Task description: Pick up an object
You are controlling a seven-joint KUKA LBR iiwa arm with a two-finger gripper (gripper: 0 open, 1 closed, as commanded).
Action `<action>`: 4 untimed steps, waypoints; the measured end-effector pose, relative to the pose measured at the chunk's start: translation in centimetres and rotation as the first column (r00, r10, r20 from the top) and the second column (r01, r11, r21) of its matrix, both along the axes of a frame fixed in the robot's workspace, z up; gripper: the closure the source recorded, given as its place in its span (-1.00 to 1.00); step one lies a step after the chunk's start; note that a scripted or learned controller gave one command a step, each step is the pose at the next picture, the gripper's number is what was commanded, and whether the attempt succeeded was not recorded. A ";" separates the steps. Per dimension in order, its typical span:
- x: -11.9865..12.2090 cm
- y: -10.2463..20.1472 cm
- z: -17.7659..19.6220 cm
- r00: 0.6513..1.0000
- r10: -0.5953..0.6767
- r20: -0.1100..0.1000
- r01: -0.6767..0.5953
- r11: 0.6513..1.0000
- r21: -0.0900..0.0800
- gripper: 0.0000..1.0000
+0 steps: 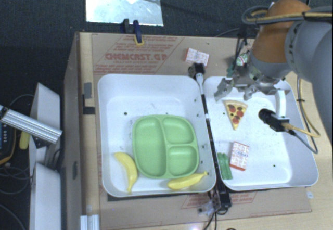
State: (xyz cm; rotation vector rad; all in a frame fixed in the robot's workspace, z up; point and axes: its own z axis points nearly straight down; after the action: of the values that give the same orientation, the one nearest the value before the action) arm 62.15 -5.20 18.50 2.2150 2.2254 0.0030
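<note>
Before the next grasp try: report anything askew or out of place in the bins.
One oddity: the green block lies on the divider edge by the right bin, not flat inside. The bananas rest normally beside the green plate.

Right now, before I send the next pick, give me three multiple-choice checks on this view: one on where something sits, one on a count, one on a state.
1. Where does the pizza slice toy lie?
A. In the right bin
B. On the green plate
C. On the cardboard outside the bins

2. How many bananas are in the left bin?
A. One
B. Two
C. Four

3. What does the green plate carry in its compartments?
A. A banana
B. The small box
C. Nothing

Answers:
1. A: the slice lies on the floor of the right bin, just below the hand.
2. B: one banana lies left of the plate and another banana lies along its lower edge.
3. C: all three compartments show bare green; the small box lies in the right bin.
</note>
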 end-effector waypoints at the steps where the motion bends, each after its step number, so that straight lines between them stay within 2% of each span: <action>1: -1.1 -5.8 -6.9 1.000 -0.004 -0.004 0.004 1.000 -0.002 -1.00; 2: -0.1 -6.5 -10.1 1.000 -0.004 -0.002 0.004 1.000 -0.001 -1.00; 3: 0.1 -6.6 -8.9 1.000 -0.003 0.003 0.003 1.000 -0.001 1.00; 4: -6.3 -8.6 0.8 1.000 -0.004 0.002 0.004 1.000 -0.002 1.00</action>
State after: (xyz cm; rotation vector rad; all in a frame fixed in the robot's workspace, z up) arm 55.85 -13.80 19.34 2.2176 2.2184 0.0031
